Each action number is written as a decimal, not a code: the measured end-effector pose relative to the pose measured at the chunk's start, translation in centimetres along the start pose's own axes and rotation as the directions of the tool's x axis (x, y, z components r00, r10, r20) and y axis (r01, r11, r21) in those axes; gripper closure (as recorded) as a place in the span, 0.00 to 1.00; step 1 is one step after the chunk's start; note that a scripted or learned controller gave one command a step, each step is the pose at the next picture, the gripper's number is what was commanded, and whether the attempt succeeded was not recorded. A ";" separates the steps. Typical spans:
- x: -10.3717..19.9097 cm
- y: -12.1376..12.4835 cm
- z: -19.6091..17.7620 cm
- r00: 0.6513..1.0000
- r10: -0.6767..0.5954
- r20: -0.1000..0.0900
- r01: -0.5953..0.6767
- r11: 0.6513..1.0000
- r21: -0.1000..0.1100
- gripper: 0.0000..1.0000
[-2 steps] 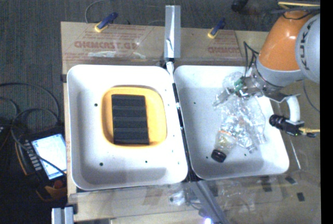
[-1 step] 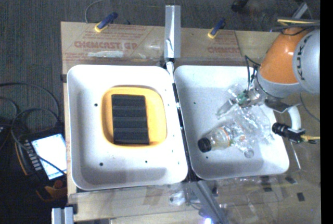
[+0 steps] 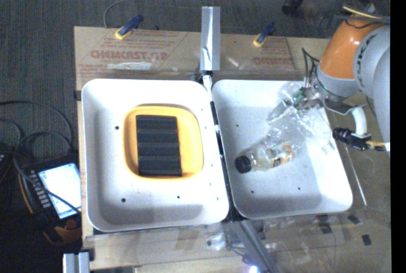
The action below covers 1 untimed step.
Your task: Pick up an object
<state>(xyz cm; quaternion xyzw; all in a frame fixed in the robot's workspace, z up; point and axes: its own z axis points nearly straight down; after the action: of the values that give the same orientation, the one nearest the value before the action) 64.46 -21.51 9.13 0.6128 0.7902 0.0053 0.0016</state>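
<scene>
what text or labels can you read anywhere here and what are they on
"CHEMCAST GP", faint red print, partly legible, on the protective sheet of the clear panel behind the left bin.
A second faint red print on the same panel, behind the right bin: too blurred to read.
Label on the plastic bottle in the right bin: too small to read.
Screen of the handheld pendant at the left: unreadable.

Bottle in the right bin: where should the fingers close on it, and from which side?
The clear bottle lies on its side in the right bin, black cap toward the divider. Probably best to come straight down and close across its labelled middle, fingers square to its long axis: the body is round and could roll otherwise.
</scene>
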 end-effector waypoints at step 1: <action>1.7 -6.6 -0.2 1.000 0.004 0.003 -0.004 1.000 -0.006 0.00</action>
<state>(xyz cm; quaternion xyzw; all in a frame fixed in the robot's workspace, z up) 57.61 -21.53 9.31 0.6143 0.7890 0.0064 0.0047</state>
